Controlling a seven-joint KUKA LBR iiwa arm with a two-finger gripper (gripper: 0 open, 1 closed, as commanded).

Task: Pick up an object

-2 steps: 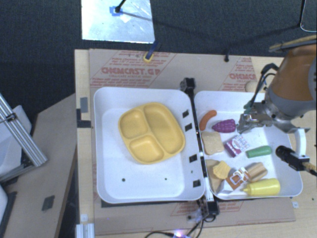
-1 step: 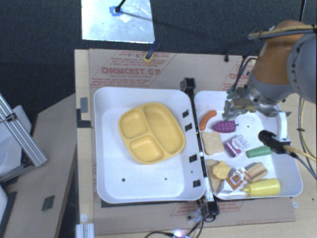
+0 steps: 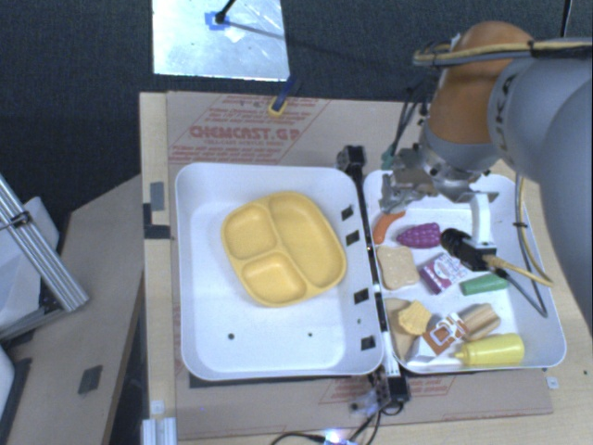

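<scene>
My gripper (image 3: 393, 202) hangs low over the far left corner of the right bin (image 3: 542, 327). Just under it lies an orange carrot (image 3: 386, 226), with purple grapes (image 3: 419, 235) to its right. I cannot tell whether the gripper touches the carrot. Nearer the front lie a bread slice (image 3: 397, 267), a maroon and white packet (image 3: 443, 272), a green piece (image 3: 484, 284), a cheese wedge (image 3: 413, 319), a hot dog bun (image 3: 478, 318), an orange and white packet (image 3: 445, 335) and a yellow mustard bottle (image 3: 488, 349).
The left bin (image 3: 208, 341) holds a yellow divided plate (image 3: 282, 247). A wall with black clips (image 3: 361, 248) separates the two bins. The arm's bulk covers the far right corner of the right bin.
</scene>
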